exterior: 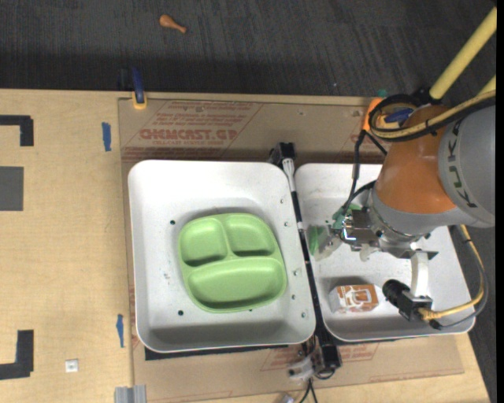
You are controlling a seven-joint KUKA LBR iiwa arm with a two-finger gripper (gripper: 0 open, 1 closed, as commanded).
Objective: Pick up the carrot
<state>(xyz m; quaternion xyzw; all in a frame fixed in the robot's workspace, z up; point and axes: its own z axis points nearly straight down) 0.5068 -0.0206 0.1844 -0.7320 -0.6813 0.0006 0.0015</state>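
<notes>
My gripper [343, 234] hangs low over the left part of the right bin [331, 185], under the grey wrist and orange band. A small green piece [319, 239] pokes out just left of the gripper, near the bin's left wall; it may be the carrot's leafy top, and the arm hides whatever orange body it has. I cannot tell whether the gripper touches it.
A brown and white packaged item [358, 297] lies at the front of the right bin. The left bin [150, 236] holds a green divided plate [232, 260]. A small orange object [172, 24] lies on the dark floor beyond the bench. Cables [409, 303] trail near the arm.
</notes>
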